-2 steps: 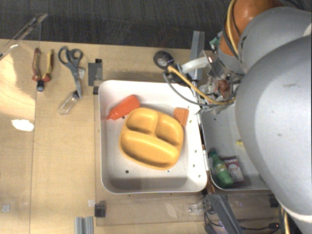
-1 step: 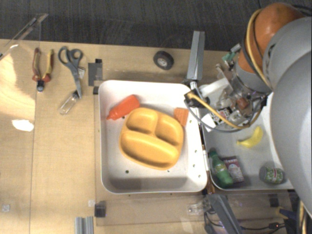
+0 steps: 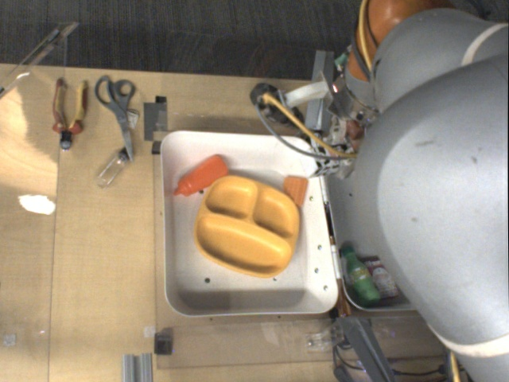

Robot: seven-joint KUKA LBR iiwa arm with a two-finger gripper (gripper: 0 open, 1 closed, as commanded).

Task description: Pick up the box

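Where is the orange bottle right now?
The orange bottle lies in the left white bin, near its upper-left corner. Its fat end touches the top edge of the big yellow tray.

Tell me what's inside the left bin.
The left bin holds a yellow divided tray, an orange bottle and a small orange block. Whatever lies beneath the tray is covered.

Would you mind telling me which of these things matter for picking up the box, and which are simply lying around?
Job:
- small orange box, the likely target
- left white bin holding it
- robot arm

Lying about:
- yellow divided tray
- orange bottle
- green bottle
- scissors
- red-handled pliers
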